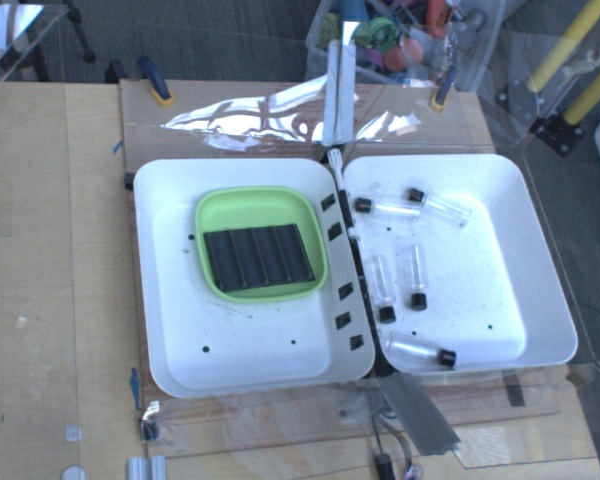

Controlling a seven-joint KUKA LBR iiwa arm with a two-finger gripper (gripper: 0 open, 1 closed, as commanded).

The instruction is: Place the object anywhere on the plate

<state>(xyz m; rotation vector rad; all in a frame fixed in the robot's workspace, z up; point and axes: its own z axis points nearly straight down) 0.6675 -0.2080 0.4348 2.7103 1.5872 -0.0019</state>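
Observation:
A light green square plate (pixel 212 211) sits in the left white bin (pixel 170 358), with a dark ribbed black pad (pixel 257 256) lying on it. In the right white bin (pixel 540 268) lie several clear plastic tubes with black caps: one (pixel 383 207) near the divider at the back, one (pixel 438 205) further right, two (pixel 380 286) (pixel 416 276) in the middle and one (pixel 420 351) at the front.
A clear tub of colourful toys (pixel 405 13) stands behind the bins. Crinkled shiny film (pixel 280 118) lies along the back edge. Black clips (pixel 345 290) line the divider between the bins. The wooden bench (pixel 50 268) spreads out to the left.

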